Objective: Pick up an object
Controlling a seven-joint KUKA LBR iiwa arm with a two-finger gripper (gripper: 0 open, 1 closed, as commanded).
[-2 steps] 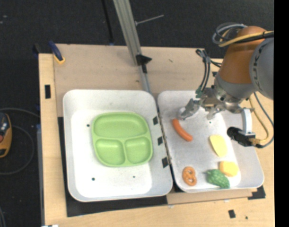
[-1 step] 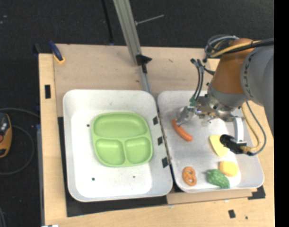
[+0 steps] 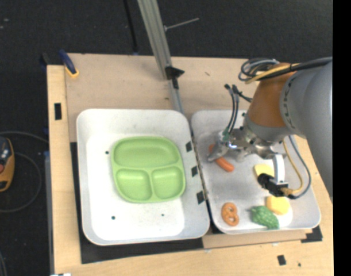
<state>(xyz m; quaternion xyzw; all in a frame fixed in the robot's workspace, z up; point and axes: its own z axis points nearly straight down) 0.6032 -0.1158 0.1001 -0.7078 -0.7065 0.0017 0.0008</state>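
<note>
My gripper hangs low over the left part of the right bin, right above an orange carrot-like piece that lies just below its tips. A pretzel-shaped brown piece rests near the bin's front edge. Beside it lies a green leafy piece, and a yellow block sits to the right. Another yellow piece lies partly under the arm's cables. Nothing shows between the fingers.
The left bin holds a green three-compartment tray. A grey metal post rises behind the bins. Black cables loop from the wrist over the right bin.
</note>
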